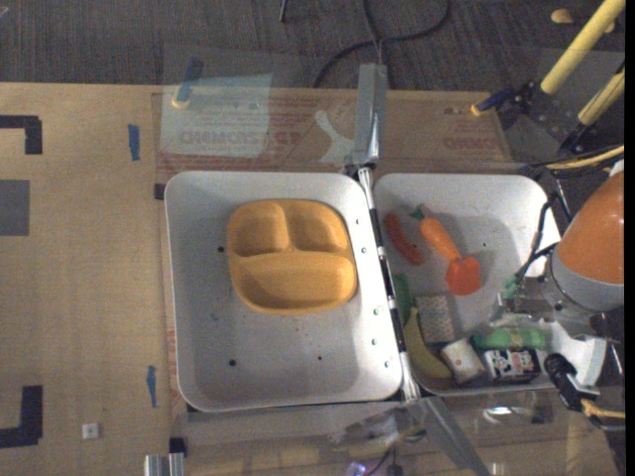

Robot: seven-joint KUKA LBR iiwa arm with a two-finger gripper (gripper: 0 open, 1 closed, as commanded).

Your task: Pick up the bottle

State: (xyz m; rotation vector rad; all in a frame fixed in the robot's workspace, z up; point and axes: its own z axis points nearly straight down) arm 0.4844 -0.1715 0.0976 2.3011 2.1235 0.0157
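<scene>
The bottle (508, 363) lies on its side near the front edge of the right bin (496, 191), showing a dark label with white print and a pale end pointing left. A green object (510, 339) rests right behind it. My gripper (520, 303) comes in from the right, under the orange band of the arm (595, 231). It hovers just behind the green object and the bottle, close above them. Nothing shows held in it.
Also in the right bin are an orange carrot (437, 236), a red pepper (405, 240), an orange piece (462, 275), a grey sponge (435, 316) and a banana (425, 353). An orange divided plate (291, 256) lies in the left bin (198, 296).
</scene>
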